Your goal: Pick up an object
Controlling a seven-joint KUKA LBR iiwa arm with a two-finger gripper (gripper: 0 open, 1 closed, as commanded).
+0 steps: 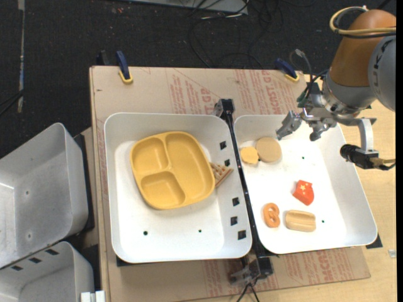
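Dark floor surrounds the bench. My gripper (303,126), fingers spread and holding nothing, hangs upper right over the right bin (352,187); descending here risks missing the tan disc (269,150).

The grey arm with its orange band (362,43) reaches in from the right, its wrist bent downward and leftward. The two-finger gripper (303,127) hangs low with its dark metal fingers (286,126) spread apart, nothing between them.
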